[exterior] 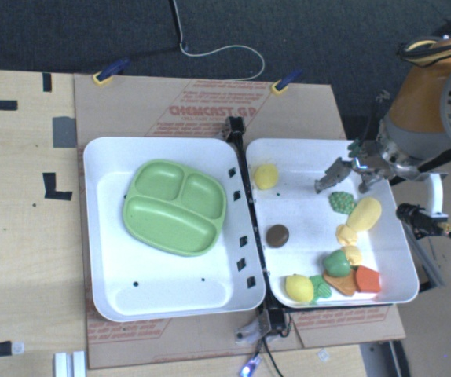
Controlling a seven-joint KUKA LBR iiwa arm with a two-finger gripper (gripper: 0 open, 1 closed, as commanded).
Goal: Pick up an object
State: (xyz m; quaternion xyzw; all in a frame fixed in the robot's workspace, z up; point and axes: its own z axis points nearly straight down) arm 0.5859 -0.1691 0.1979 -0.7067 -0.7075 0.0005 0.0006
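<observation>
Nearest me, along the right bin's (pixel 411 287) front edge, sit a yellow lemon (pixel 299 288), a green pepper (pixel 337 263) and an orange block (pixel 367 279); behind them lie a pale yellow corn cob (pixel 361 216), a brown ball (pixel 277 235) and a small yellow ball (pixel 265 176); the hand (pixel 350 176) hangs over that bin's back right part, fingers spread wide and holding nothing, just above a green knobbly piece (pixel 340 203); a green divided plate (pixel 174 206) fills the left bin (pixel 104 234).

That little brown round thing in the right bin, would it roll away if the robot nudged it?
Probably. The brown ball looks round, so a sideways push would likely send it rolling. It sits alone on the smooth floor of the right bin, with nothing touching it to stop it. It looks like small toy food, so probably light and easily knocked.
</observation>
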